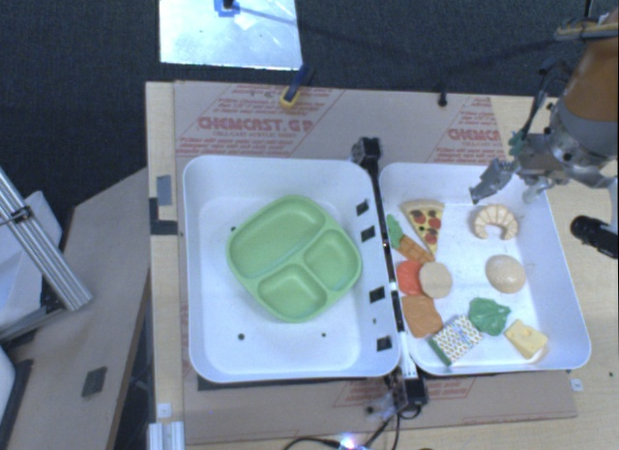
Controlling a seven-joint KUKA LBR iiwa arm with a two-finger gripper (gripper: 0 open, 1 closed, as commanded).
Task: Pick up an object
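Hovering pincer (505, 179) spread apart, gripping nothing, one croissant (495, 220), one pizza slice (424, 218), one green plate (293, 257)

Toy foods scattered flat in the right bin (566, 288), pizza slice (425, 221), croissant (496, 221), carrot (414, 248), bun (505, 273), green leaf (488, 315), cheese wedge (526, 339) near front corner

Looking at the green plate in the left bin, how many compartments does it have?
3. The green plate has one long compartment along its upper left, one at its right, and one at its lower middle. None looks hidden.
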